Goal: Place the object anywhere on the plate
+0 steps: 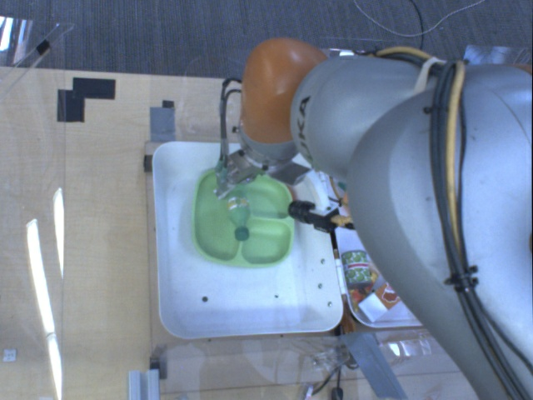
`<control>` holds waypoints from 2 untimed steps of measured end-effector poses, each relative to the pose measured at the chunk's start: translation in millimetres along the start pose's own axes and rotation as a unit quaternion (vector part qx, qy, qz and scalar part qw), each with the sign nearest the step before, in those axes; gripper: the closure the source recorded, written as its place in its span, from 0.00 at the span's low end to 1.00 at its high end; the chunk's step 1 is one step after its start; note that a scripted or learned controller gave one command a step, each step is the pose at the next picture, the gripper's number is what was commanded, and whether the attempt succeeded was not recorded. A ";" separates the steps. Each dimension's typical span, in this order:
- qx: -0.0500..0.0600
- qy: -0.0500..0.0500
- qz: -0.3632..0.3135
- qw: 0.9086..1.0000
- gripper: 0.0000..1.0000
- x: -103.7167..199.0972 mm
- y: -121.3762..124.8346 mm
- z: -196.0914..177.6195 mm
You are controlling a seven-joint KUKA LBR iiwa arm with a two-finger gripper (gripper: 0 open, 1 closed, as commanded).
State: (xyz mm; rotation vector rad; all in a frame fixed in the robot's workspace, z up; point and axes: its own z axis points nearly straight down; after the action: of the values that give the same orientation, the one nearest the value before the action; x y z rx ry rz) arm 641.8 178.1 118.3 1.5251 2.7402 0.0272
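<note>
A light green divided plate lies in the upper middle of the left white bin. My gripper hangs over the plate's left half, reaching down from the orange-banded wrist. Just below its tip, a small dark green object sits at the plate's middle ridge. Whether the gripper touches or holds that object cannot be made out.
The big grey arm covers most of the right bin, where several colourful packets show at the near left corner. The left bin's front half is bare white floor. Black markers are on the bench at the far left.
</note>
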 end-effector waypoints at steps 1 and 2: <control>0.005 -0.002 0.003 1.000 0.00 -5.4 -3.9 3.2; 0.005 -0.003 0.014 1.000 0.00 -62.4 -56.6 -70.2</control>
State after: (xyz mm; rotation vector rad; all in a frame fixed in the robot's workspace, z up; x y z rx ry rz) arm 625.7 94.4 187.3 1.5640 2.7181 0.0078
